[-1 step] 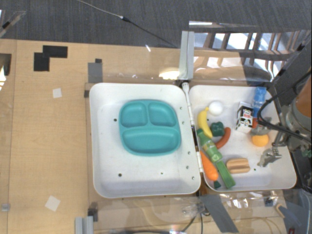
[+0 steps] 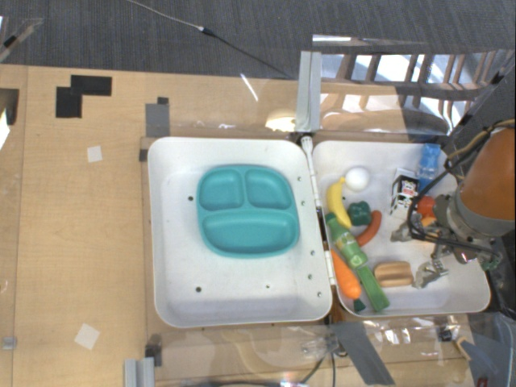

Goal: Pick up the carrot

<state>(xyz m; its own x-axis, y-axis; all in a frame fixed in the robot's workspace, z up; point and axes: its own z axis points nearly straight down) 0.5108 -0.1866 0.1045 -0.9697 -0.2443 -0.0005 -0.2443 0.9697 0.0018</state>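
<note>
- Lying at the right bin's (image 2: pixel 451 303) front-left corner, the carrot (image 2: pixel 347 276) is seen pressed along the divider wall, touching the green cucumber (image 2: pixel 360 266).
- Banana (image 2: pixel 338 205) and cucumber are crowded beside it, so side access is judged tight.
- Gripper (image 2: pixel 426 252) is hung over the bin's right part, well apart from the carrot; nothing is seen between its metal parts; spread or pressed cannot be told.
- Arm is cut off at frame edge.
</note>
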